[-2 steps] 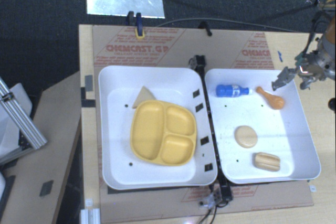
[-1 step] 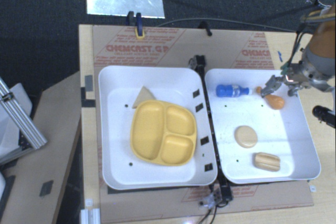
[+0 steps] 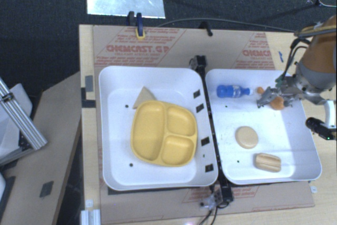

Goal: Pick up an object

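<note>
Hand (image 3: 269, 98) sits low over the far right part of the right bin (image 3: 300, 129), arm (image 3: 318, 63) coming in from the right edge with its orange band above the wrist. Grey fingers point left; a small orange object (image 3: 276, 103) lies right at the fingertips, touching or nearly so. Cannot tell whether the hand is clenched on it or released, fingers too small and blurred. A second small orange bit (image 3: 260, 90) lies just left of the hand, near the bottle's cap end.

Same bin: blue bottle (image 3: 232, 91) lying on its side near the far wall, left of the hand. Round tan disc (image 3: 246, 137) in mid bin, apart from the hand. Tan bread-like roll (image 3: 267, 162) near the front wall, just beside the disc.

Left bin (image 3: 113, 113): yellow divided tray (image 3: 163, 133) with three compartments, lying flat in the middle. Tan wedge piece (image 3: 143, 96) touching the tray's far-left edge.

Bins side by side on a cardboard sheet (image 3: 158, 47) on the bench (image 3: 87, 55). Blue-and-yellow clamp (image 3: 139, 25) at the sheet's far edge.
</note>
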Robot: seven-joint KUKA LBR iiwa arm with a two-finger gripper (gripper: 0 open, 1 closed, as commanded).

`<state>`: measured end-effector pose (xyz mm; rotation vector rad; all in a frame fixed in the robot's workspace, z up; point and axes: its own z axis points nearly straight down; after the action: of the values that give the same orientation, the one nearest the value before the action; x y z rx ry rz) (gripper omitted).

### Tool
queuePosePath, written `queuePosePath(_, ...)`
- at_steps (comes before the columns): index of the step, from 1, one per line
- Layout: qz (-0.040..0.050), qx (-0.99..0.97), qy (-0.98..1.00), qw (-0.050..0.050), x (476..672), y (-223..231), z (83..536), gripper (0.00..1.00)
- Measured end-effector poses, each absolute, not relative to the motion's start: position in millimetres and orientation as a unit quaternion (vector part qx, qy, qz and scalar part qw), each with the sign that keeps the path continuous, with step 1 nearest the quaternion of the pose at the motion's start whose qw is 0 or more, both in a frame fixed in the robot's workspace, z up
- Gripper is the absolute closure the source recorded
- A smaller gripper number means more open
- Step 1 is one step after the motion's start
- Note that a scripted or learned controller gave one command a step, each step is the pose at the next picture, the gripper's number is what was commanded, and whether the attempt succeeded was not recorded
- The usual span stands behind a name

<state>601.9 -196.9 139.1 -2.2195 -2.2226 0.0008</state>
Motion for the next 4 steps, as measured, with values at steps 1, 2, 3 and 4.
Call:
queuePosePath(1, 0.0004, -0.706, -0.708, 0.001, 601.9, -196, 87, 0.00)
queuePosePath(2, -0.0012, -0.706, -0.708, -0.003, 603.9, -197, 101, 1.00)
queuePosePath(3, -0.0014, -0.706, -0.709, -0.002, 599.1, -189, 154, 1.00)
queuePosePath(4, -0.0016, -0.706, -0.709, -0.003, 596.5, -185, 200, 1.00)
